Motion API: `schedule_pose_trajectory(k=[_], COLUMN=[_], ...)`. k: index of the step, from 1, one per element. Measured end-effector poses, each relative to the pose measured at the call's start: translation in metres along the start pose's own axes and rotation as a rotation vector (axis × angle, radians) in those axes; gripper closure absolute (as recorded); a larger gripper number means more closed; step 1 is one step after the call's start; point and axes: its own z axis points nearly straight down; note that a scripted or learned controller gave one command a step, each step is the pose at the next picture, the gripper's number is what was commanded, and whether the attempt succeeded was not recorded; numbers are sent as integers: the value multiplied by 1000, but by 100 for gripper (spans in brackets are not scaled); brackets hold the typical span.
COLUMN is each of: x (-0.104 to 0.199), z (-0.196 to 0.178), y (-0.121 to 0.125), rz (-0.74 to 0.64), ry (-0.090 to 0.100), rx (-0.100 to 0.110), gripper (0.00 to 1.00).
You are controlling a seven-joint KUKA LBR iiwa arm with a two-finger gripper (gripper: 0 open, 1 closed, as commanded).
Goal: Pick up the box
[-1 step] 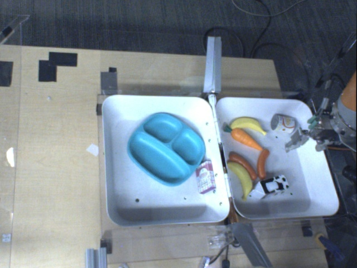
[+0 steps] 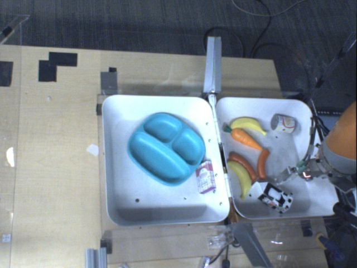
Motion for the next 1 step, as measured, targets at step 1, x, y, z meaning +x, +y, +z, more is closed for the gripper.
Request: schedule_pose_trajectory(k=[1], x=[-7], z=[13], y=[2], rz=[-59], ry=[0], rx=[-6], gripper=[0])
